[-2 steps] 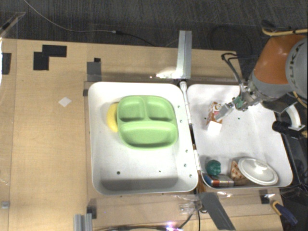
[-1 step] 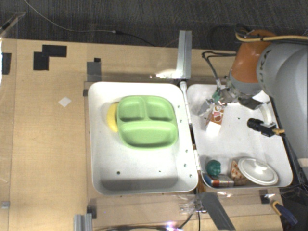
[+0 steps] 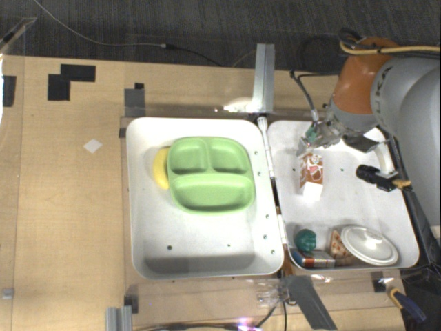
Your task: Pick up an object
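Packet, red-brown and white, small and flat [image 3: 312, 173], lies in the right white bin [image 3: 406, 219], upper middle of its floor. Gripper [image 3: 318, 134] sits just above the packet's top end, close to touching; whether the jaws are apart or together cannot be told. Nothing visibly held. Judged step: approach, grasp not yet made. Next move calls for lowering squarely over the packet and closing. Left white bin [image 3: 145, 185] bears a green divided plastic tray [image 3: 209, 174].
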Tool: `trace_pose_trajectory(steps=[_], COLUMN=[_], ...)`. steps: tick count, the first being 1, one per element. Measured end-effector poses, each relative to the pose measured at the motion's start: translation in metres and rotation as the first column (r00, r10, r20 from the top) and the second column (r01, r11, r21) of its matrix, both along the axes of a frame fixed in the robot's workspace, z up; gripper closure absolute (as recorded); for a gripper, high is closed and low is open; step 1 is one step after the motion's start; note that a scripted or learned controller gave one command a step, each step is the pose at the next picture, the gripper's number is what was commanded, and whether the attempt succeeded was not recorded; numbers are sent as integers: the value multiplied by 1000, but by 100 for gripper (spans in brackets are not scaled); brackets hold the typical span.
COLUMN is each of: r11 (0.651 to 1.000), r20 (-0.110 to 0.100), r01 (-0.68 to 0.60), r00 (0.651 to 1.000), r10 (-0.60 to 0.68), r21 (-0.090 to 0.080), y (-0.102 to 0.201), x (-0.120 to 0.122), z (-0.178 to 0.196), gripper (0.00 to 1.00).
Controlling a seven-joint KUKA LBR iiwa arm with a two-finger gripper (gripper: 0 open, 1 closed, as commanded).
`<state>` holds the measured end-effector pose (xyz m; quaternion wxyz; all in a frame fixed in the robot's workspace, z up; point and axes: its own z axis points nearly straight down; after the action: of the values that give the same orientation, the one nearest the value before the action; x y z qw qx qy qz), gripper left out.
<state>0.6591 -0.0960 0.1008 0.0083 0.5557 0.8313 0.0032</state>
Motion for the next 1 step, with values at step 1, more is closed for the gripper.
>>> trace_pose_trajectory(steps=[1], r11=[948], r20=[-4], r01=[320], r00=[948], r10=[-319], r21=[7], y=[-7], x=[-49], z=[-7], gripper=[100])
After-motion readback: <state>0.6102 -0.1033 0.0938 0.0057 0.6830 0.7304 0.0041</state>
